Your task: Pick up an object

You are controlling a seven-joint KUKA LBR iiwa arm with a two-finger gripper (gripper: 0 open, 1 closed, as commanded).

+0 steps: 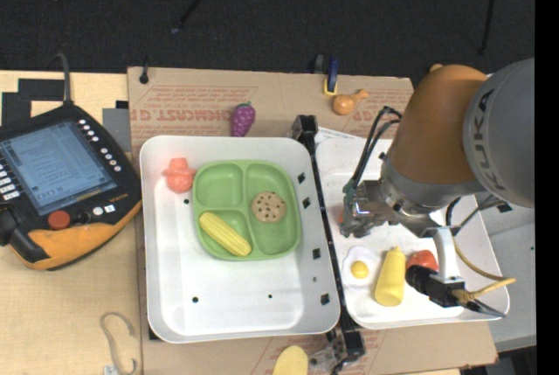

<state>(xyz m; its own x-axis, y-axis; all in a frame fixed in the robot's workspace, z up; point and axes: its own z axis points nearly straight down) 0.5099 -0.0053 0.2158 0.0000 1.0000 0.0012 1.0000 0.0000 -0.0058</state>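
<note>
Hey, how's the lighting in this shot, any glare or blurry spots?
Camera view: even overhead light, soft shadows; the left white bin looks bright but keeps detail; mild sheen on the arm's orange band; the dark backdrop up top is underexposed; the gripper area is slightly soft; the corn and cookie are sharp.

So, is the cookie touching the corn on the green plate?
Apart. The camera view shows the cookie in the upper right compartment of the green plate and the corn in the lower one, with a raised divider between them.
</note>
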